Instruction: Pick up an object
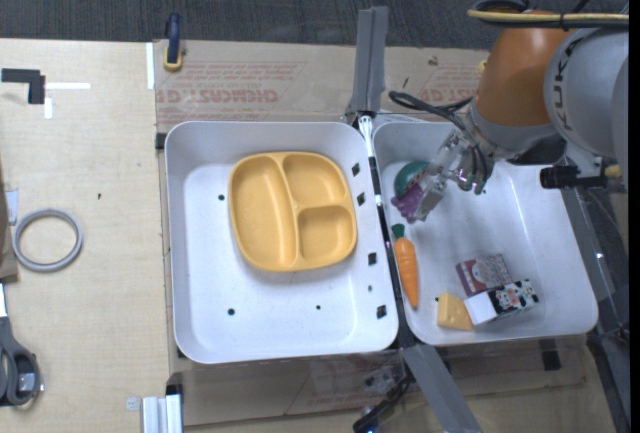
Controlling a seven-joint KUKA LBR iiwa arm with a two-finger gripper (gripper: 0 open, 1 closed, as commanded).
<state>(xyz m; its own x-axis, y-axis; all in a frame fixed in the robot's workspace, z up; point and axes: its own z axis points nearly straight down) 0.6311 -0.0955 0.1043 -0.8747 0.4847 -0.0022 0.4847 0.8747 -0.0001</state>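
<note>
On the left of the bench (pixel 90 341) lies a grey ring of tape (pixel 45 239). The left bin (pixel 190 301) holds a yellow plate (pixel 293 211) with three parts. The right bin (pixel 560 261) holds a green and purple thing (pixel 405 189) near its left wall, an orange carrot (pixel 406 268) below it, a yellow wedge (pixel 453 312), and two small boxes (pixel 497 288) side by side. The grey arm (pixel 590 91) bends in from the right, orange band up top, and tips down to the left. Its claw (pixel 428 193) hangs low just beside the green and purple thing. I cannot tell how wide the claw is or if it has hold of anything.
</note>
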